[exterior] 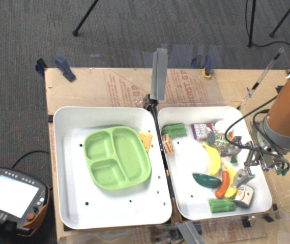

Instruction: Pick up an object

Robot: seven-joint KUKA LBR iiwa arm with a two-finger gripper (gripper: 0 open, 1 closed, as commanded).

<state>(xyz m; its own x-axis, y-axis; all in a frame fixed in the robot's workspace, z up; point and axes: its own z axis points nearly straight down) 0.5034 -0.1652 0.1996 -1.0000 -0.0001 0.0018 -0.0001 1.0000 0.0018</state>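
My gripper [238, 161] hangs over the right part of the right bin [185, 213], reaching in from the right. Its fingers stand apart, one near a small grey item [221, 145] and the other above a small labelled carton [244, 196]. Nothing is clamped between them. Just left of it lie a yellow banana [213, 158], a dark green vegetable [206, 180], an orange-red piece [223, 184] and a yellow piece [231, 188]. A green bundle [221, 205] rests at the bin's front.
A purple box [203, 131], a green item [173, 130] and a small sandwich-like piece [167, 144] lie at the right bin's back left. The left bin [66, 187] holds a green divided plate [118, 157] and an orange wedge [146, 140]. A pendant [12, 200] sits on the floor.
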